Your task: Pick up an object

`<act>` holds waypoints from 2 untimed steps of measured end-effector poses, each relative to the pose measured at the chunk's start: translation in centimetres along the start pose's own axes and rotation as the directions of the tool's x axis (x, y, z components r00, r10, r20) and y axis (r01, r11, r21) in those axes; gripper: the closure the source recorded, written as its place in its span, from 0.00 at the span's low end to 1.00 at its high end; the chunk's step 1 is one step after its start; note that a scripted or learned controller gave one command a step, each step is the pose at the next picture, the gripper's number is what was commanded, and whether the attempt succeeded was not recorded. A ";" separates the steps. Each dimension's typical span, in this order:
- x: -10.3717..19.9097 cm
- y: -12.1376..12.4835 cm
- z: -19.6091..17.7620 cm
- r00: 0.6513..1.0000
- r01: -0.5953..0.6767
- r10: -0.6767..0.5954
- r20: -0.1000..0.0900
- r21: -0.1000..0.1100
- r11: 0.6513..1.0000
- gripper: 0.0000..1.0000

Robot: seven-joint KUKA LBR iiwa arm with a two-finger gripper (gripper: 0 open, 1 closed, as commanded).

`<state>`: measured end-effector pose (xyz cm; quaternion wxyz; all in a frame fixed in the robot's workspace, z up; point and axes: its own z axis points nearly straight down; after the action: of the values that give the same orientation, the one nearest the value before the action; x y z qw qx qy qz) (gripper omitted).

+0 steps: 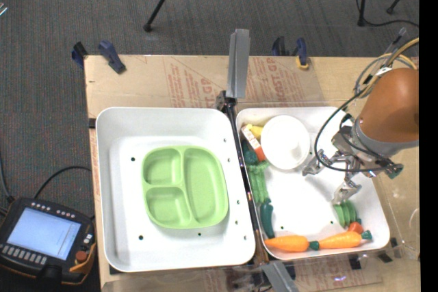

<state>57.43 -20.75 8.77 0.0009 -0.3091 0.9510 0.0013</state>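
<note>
**A:** Two bins on the bench (pixel 137 82). Left bin (pixel 113 147) has a green divided plate (pixel 185 187).

**B:** Right bin (pixel 304 212): white bowl (pixel 285 141), two toy carrots (pixel 289 243) along the near edge. Pincer (pixel 333 169) hangs over its right side, fingers spread, gripping nothing.

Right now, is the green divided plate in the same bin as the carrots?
No. The green divided plate lies in the left bin, while the carrots lie along the right bin's near edge.
</note>
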 end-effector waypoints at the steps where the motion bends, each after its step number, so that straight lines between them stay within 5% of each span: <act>1: 7.2 5.0 -0.1 0.997 0.072 -0.072 0.002 0.002 0.997 0.00; 2: 7.2 5.3 0.1 0.979 0.202 -0.202 0.001 0.001 0.979 0.00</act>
<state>48.52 -20.73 8.70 0.0015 -0.4038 0.9148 0.0007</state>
